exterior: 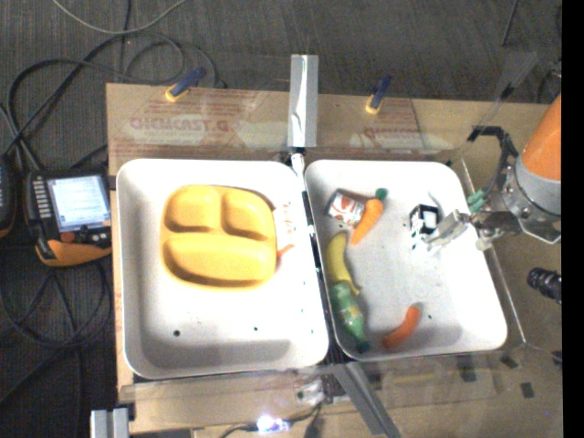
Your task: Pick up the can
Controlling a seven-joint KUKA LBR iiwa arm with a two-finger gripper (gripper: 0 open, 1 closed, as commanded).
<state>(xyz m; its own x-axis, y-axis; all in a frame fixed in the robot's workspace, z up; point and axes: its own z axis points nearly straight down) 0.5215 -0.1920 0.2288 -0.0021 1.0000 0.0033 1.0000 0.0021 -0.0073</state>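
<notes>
Nearest, a small orange carrot lies at the right white bin's six o'clock. Red-and-white can, label unreadable, lies at ten o'clock beside a larger orange carrot. Jaws at two o'clock; spread unclear. Brown tabletop shows faint lettering.

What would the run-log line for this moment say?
target: can, right bin's far left corner, beside carrot | gripper: over right bin, apart from can, nothing held | status: not picked
</notes>
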